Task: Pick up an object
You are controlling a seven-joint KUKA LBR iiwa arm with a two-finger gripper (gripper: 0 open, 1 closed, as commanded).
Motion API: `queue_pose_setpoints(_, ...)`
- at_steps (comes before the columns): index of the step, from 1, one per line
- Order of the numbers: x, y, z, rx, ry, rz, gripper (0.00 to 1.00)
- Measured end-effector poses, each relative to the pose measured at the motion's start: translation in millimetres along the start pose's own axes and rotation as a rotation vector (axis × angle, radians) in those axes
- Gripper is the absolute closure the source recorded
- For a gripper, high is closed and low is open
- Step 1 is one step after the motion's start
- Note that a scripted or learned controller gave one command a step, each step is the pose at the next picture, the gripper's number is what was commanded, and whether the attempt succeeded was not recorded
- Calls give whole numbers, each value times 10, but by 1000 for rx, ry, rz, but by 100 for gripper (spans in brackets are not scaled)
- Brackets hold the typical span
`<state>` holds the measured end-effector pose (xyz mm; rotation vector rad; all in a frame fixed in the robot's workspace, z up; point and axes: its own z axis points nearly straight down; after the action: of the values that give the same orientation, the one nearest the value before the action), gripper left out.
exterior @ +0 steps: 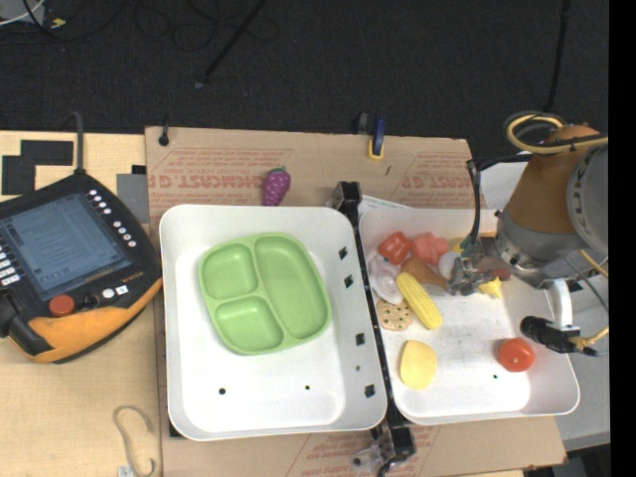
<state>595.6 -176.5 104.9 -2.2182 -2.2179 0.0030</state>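
Observation:
The right bin (542, 396) holds several toy foods. A yellow corn cob (419, 300) lies near its middle left, with a round cookie (395, 317) beside it and a yellow lemon (418, 364) nearer the front. A red pepper (394, 247) and a pinkish piece (430, 245) sit toward the back. A red tomato (515, 354) rests at the front right. My gripper (465, 274) is low in the bin, just right of the corn cob, next to a small yellow piece (490, 286). Its fingertips are blurred among the objects.
The left bin (189, 366) carries a green divided plate (263, 292). A purple grape bunch (276, 186) lies on the cardboard behind it. A teach pendant (70, 256) sits on the bench at the left. The arm's bulk (556, 207) overhangs the right bin's back corner.

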Motion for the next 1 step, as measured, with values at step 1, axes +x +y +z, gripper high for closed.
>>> queue_pose_setpoints(1, 50, 49, -460, -7, -2, 0, 100)
